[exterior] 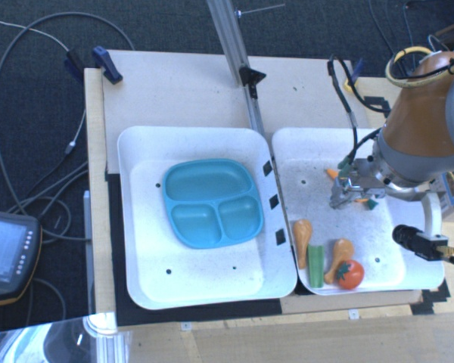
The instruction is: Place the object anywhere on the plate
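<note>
There are 2 white bins: the left bin (136, 278) holds 1 blue plate (212, 203), and the right bin (378, 278) holds 4 toy foods near its front edge: 1 red tomato (350, 275), 1 green stick (315, 267) and 2 orange pieces (302, 234). The foods lie below and a bit left of the gripper (348, 191), not touching it. The grey arm (420, 134) reaches in from the right and points down over the right bin, and I cannot tell how its tips stand.

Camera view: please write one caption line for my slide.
KUKA arm's tool over the right bin, toy foods near its front edge; blue divided plate in the left bin.
</note>
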{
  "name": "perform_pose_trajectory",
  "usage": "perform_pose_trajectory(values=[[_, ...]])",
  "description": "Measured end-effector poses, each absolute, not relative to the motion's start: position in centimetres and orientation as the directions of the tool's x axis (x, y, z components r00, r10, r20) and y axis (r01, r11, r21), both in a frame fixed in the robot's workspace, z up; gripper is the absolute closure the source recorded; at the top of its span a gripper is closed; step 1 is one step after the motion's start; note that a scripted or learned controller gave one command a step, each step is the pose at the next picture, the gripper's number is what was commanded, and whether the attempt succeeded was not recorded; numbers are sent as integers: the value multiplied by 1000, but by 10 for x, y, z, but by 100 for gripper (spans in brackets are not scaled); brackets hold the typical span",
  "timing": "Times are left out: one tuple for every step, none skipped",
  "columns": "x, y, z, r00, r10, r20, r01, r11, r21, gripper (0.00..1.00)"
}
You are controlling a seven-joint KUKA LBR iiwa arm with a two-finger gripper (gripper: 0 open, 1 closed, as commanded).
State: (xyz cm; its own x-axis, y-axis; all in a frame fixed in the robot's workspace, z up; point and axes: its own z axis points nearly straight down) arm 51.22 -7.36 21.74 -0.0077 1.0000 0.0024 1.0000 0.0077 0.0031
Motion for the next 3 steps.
perform_pose_trajectory(values=[[535,-13,218,-8,1000,3,1000,8,2,100],[555,28,220,-6,1000,2,1000,6,2,100],[568,82,235,-7,1000,3,1000,7,3,100]])
